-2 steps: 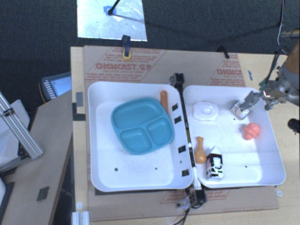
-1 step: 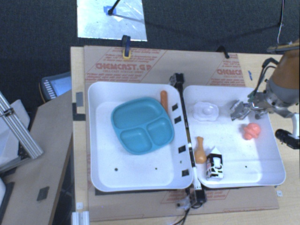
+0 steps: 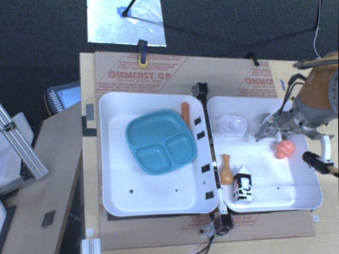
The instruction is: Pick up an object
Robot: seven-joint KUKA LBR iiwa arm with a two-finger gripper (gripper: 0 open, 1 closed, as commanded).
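My gripper reaches in from the right over the right bin, hanging above its upper middle. A pink lumpy object lies just below and right of the gripper, apart from it. A clear plastic cup-like piece lies to the gripper's left. An orange bottle-shaped toy and a black-and-white carton sit near the bin's lower left. Nothing shows between the fingers.
The left bin holds a teal divided plate and an orange stick by the plate's upper right. A black divider runs between the bins. The arm's grey and orange body stands over the right bin's far right.
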